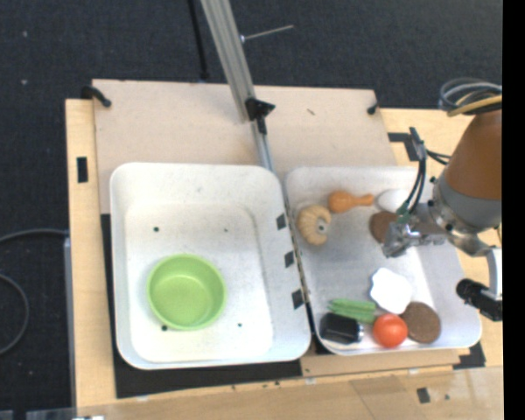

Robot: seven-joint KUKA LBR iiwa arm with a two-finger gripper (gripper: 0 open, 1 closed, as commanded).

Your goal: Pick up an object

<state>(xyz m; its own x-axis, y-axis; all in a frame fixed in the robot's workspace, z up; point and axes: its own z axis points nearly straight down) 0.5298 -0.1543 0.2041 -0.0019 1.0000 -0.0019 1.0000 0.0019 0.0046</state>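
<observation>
Carefully, the grey two-finger gripper, its jaw opening impossible to tell, should descend squarely over the flat brown disc just left of it in the right white bin.

Grey arm from the right, gripper low, pointing left

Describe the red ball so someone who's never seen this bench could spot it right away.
Start at the right bin of the two white ones and go to its near edge. A row of small things lies there: a black block, the red ball, then a brown disc. The ball is the only red, round thing among them.
</observation>
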